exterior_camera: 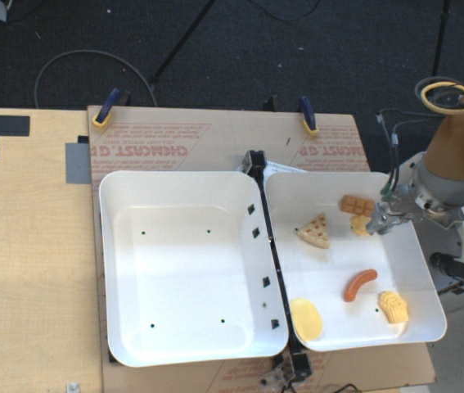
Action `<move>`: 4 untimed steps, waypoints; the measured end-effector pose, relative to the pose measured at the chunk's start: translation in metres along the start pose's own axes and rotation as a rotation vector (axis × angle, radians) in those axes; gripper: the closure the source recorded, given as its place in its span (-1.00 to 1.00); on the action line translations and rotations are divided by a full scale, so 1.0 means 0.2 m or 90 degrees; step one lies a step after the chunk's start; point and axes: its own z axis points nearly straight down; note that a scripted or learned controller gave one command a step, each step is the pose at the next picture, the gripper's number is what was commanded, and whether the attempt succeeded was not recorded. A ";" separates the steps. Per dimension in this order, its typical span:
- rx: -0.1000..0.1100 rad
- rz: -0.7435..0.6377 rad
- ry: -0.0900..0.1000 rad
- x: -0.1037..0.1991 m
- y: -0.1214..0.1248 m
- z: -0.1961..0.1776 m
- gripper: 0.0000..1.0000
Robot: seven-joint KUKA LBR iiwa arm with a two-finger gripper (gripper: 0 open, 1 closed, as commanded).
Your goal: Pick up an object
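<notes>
The right bin (428, 297) holds several toy foods. A pizza wedge (314, 231) lies near its middle and a brown waffle piece (356, 205) sits at the back right. Toward the front are a red sausage (360, 284), a yellow corn cob (392, 306) and a pale yellow oval (305, 318) in the front left corner. My gripper (376, 222) hangs low over the bin's right side, just below the waffle piece. A small yellow piece (360, 225) lies right against its tip; whether it is held is unclear.
The left bin (113, 219) adjoins the right one along a black divider strip (266, 252). Both rest on a cardboard sheet (215, 142) clamped at the back. The arm's grey wrist and orange band (448, 150) stand over the right bin's right rim.
</notes>
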 end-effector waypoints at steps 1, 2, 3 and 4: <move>-0.001 0.000 0.000 -0.01 0.04 -0.30 1.00; -0.001 0.000 0.000 -0.01 0.05 -0.61 1.00; 0.003 -0.002 0.002 0.24 -0.02 -0.53 1.00; 0.004 -0.001 0.001 0.45 -0.06 -0.48 1.00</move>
